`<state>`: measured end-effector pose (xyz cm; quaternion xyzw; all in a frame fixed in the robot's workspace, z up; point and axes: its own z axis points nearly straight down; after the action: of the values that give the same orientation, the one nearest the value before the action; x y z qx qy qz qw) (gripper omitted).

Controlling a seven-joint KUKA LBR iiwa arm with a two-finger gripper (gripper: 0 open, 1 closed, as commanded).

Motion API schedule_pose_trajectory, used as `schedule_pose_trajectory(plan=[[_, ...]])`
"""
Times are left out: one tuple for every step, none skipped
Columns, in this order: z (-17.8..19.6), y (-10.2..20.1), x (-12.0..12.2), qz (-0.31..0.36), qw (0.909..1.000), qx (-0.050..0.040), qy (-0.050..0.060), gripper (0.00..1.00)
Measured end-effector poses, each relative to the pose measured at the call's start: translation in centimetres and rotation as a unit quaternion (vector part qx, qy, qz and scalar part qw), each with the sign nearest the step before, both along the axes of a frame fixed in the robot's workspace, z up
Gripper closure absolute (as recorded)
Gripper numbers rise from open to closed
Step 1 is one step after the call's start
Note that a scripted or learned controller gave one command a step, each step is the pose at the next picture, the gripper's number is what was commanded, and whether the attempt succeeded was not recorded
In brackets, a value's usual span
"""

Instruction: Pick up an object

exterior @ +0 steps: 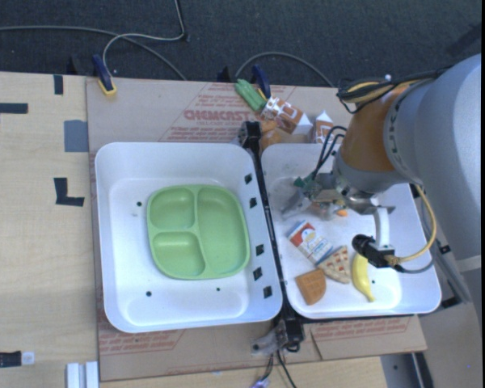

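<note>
The right bin [410,299] holds a small white carton with red and blue print [309,240], a pizza-slice toy [338,264], a brown toast piece [311,286] and a yellow banana [362,276]. My gripper [309,192] reaches down into the back part of this bin, just above the carton, under the grey arm with its orange band [372,136]. Something small and orange [339,210] peeks out beside the wrist. The arm hides the bin's back right part.
The left bin [113,164] holds a green divided plate [198,231]. Behind the bins lie a green clip [250,95], small boxes [284,117] and cables on the cardboard. A black connector and yellow cable [380,253] hang from the wrist over the banana.
</note>
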<state>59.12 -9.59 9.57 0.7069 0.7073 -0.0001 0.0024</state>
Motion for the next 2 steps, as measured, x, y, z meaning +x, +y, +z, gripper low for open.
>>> schedule_pose_trajectory(plan=[[-1.0,-0.4,3.8,0.001,1.0,0.0019,0.001,0.0],[-1.2,-0.7,7.3,-0.001,0.9999,0.0037,0.013,0.0]])
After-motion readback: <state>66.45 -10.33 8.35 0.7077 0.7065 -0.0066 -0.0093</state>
